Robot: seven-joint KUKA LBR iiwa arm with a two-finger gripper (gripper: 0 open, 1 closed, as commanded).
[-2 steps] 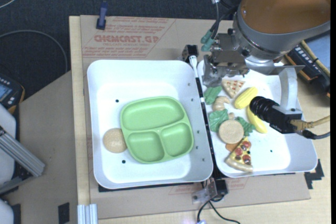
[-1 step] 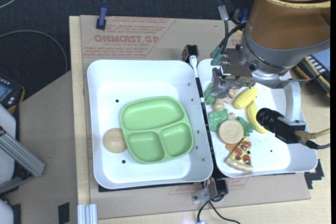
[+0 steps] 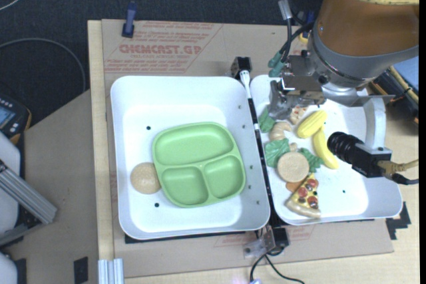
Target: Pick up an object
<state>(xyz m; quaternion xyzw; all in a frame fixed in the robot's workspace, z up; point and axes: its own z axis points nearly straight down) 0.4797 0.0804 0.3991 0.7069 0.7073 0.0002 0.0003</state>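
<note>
My gripper [image 3: 285, 110] hangs low over the back left part of the right bin [image 3: 373, 203], just above a heap of toy food. Under and beside it lie a small beige piece [image 3: 281, 130], green leafy pieces [image 3: 275, 146] and two yellow bananas [image 3: 310, 123]. Nearer the front are a round tan slice [image 3: 292, 166] and a pizza slice [image 3: 305, 197]. The grey wrist hides the fingers from above. Nothing shows held between them.
The left bin [image 3: 126, 143] holds a green divided plate [image 3: 198, 163] and a round tan cookie [image 3: 144, 177] at its left. A black cylindrical part [image 3: 353, 149] of the arm's fitting juts over the right bin. Cardboard lies under both bins.
</note>
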